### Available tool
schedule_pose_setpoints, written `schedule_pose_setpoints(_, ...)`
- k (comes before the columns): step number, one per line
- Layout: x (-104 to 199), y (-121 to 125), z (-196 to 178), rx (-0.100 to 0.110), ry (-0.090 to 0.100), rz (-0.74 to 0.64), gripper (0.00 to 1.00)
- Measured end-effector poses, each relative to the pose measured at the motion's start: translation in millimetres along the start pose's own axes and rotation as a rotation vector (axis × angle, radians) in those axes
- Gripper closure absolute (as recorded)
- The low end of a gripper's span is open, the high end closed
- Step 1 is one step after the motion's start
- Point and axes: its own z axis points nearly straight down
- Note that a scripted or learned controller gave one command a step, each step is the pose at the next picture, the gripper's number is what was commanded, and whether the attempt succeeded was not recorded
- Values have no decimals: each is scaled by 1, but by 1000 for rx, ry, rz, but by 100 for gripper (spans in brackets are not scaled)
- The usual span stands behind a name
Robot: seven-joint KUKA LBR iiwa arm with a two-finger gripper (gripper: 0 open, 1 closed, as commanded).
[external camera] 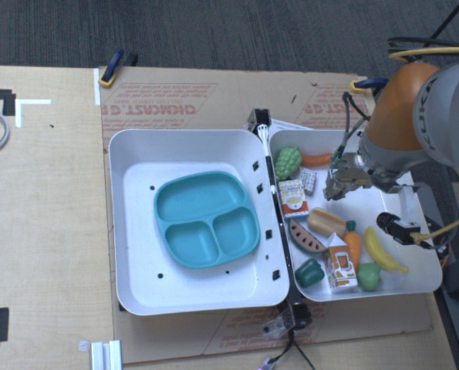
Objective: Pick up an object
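Right bin (414, 284): toy food heaped along its left side. Bread roll (326, 222), watermelon slice (306, 237), carrot (353, 247), banana (383, 251), juice carton (341, 269), green pepper (309, 271); farther back, a green bumpy vegetable (288, 162). Gripper (342, 182): low over the bin's middle, right of the cartons; open or closed, cannot tell. Left bin (129, 230): teal divided plate (206, 218).

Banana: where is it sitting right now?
The banana lies in the right bin, near its front right corner, beside the carrot and just behind the green fruit.
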Motion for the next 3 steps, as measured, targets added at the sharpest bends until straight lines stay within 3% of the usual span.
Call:
schedule_pose_setpoints(1,0,0,0,0,0,-1,0)
schedule_pose_setpoints(2,-12,-85,16,-2,0,-4,0)
schedule_pose_setpoints(3,7,-113,14,-16,-6,-1,0)
